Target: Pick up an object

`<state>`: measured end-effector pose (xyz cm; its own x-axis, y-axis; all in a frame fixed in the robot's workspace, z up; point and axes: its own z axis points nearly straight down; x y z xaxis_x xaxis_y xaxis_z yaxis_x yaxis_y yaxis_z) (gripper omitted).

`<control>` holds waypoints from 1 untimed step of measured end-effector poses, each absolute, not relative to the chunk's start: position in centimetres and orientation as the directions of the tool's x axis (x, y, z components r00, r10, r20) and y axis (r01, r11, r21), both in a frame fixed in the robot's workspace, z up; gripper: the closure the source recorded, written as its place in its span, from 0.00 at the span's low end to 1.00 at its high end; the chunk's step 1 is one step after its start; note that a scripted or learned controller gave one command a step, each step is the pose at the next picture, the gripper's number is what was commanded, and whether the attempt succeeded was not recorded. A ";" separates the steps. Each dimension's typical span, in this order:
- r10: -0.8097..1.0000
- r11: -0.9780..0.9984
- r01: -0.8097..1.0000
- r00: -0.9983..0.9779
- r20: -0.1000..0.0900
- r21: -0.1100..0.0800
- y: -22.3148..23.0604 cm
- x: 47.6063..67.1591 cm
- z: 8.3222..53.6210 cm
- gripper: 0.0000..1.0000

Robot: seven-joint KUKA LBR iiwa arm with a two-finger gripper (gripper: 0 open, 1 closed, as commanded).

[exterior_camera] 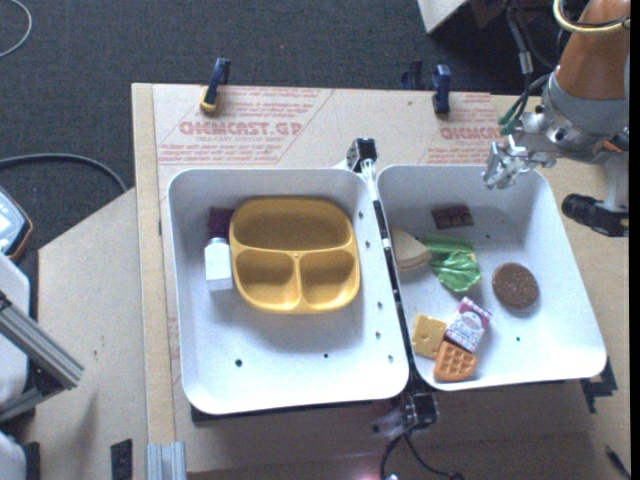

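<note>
Here the chocolate bar (451, 215) lies lengthwise left-right; whether the fingers (497, 173) are open is unclear.

2 bins (190, 268), white, smooth plastic with a soft sheen. Divided tray (294, 253): yellow matt plastic. Bench board (150, 168): pale, wood-like, matt, printed red lettering. Arm (598, 48): glossy orange band. Gripper (500, 168): bare metal look. Floor (100, 28): dark, rough, carpet-like.

Round brown cookie (515, 286) lies flat in right bin (560, 268), near leafy green (455, 266)
</note>
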<state>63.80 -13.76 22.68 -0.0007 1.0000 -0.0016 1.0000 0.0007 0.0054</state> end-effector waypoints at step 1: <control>1.000 0.005 1.000 -0.005 0.002 -0.001 -8.3 63.2 23.6 1.00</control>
<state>63.16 -8.25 23.62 -0.0054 1.0000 0.0025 1.0000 0.0054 -0.0006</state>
